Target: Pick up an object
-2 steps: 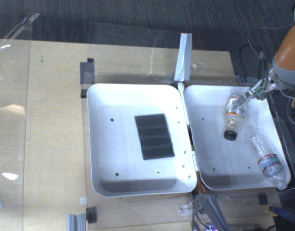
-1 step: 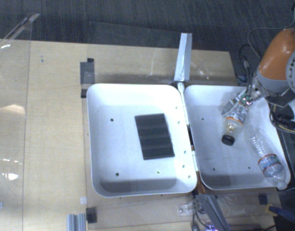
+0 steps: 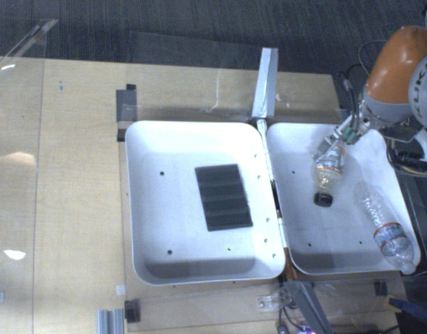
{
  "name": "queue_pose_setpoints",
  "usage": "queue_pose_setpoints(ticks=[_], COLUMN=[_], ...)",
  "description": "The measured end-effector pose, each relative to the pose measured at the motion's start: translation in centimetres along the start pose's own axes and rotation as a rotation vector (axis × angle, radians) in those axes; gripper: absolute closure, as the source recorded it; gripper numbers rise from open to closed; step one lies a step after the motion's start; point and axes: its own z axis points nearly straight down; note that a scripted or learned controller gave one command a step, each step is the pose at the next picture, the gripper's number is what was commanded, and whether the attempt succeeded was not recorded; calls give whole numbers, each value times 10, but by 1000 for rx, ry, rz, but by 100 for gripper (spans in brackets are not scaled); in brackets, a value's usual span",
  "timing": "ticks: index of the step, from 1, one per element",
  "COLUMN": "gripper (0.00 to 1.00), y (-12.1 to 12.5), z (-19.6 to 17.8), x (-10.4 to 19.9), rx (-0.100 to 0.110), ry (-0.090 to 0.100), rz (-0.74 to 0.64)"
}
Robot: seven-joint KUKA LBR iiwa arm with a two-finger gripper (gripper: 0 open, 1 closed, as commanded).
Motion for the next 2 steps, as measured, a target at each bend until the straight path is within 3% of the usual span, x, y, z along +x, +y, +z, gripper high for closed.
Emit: queue_pose_setpoints(ticks=[1, 2], gripper=[0, 100], y=[-13, -10], z=[40, 26], x=[38, 37], rx=[-1, -9], ry=[0, -4], rz=[-28, -27])
